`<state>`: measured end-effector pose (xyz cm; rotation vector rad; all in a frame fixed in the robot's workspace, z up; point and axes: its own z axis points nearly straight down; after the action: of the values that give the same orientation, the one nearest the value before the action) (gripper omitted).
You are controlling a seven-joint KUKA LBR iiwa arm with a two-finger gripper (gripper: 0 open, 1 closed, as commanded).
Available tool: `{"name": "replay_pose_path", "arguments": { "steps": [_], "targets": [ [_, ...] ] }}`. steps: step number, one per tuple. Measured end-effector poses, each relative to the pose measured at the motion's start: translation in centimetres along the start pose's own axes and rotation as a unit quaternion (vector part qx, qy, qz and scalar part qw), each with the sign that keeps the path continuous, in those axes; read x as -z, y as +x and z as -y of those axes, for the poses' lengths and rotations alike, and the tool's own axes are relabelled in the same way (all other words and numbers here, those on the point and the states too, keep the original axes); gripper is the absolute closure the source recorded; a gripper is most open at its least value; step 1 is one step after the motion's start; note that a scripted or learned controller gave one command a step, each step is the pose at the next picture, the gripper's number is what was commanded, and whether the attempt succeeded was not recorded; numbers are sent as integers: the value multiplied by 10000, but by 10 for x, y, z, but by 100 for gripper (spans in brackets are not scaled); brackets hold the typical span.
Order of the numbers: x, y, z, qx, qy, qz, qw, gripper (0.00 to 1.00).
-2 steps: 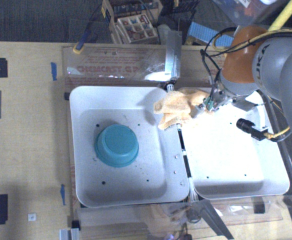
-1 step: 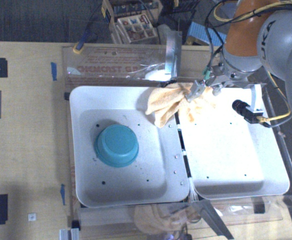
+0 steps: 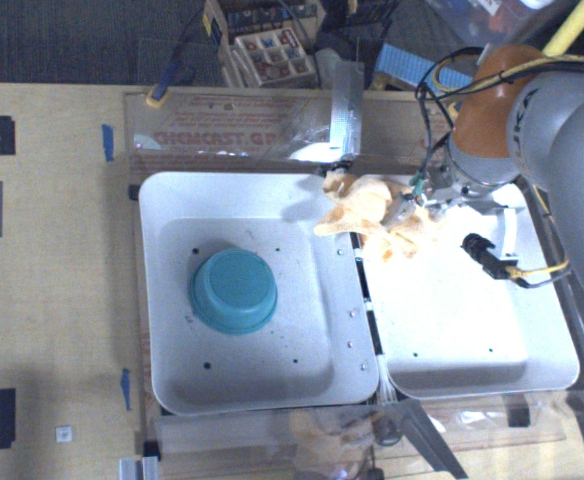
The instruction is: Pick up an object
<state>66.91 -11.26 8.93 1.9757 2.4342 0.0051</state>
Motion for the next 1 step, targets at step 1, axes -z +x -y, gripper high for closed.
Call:
{"name": "replay_pose_path", "arguments": {
  "steps": [1],
  "targets": [
    [12,1,-2,13,-19,7,10000,100]
  ]
}}
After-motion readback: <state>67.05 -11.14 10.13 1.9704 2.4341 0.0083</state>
